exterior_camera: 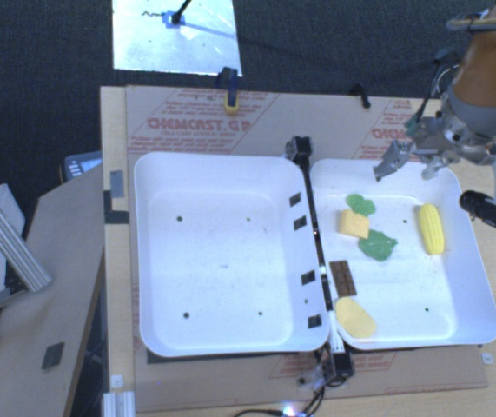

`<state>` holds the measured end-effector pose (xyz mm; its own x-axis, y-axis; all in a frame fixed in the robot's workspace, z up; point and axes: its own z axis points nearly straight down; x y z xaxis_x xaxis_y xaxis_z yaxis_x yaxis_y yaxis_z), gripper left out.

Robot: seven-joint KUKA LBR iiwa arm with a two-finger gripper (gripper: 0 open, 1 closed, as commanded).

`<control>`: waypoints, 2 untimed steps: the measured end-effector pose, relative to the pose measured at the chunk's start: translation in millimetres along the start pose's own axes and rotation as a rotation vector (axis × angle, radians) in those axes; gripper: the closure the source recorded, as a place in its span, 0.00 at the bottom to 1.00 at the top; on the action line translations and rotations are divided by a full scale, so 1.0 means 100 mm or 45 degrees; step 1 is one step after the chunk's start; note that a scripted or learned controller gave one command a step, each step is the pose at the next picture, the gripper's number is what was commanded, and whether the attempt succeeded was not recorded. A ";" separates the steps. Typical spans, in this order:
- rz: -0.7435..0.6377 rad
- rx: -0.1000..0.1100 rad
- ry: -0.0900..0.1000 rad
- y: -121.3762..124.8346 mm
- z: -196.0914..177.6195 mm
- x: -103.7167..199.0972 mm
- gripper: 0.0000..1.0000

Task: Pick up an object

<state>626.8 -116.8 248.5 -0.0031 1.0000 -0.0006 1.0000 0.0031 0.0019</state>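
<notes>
Gripper (411,162) spread wide, holding nothing, up over back edge of right bin (469,315). Corn (431,228) lies just below it, toward front, long side running back-to-front.

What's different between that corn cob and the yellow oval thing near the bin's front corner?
The corn cob is long and narrow, with a bumpy kernel surface; the yellow oval piece is rounder, flatter and smooth. The corn cob lies toward the right side of the right bin, while the oval piece sits at its near left corner, close to the divider. The corn's yellow looks brighter, the oval's paler. Both are yellow, lie loose in the same bin, and are apart from the gripper.
</notes>
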 end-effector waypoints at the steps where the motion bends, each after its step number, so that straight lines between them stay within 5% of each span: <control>1: 0.008 0.025 0.005 -0.85 1.62 -0.18 0.00; 2: -0.010 -0.012 0.001 0.17 1.63 0.31 0.00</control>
<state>644.2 -85.5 85.6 -0.0112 0.9999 -0.0001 0.9999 0.0112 0.0110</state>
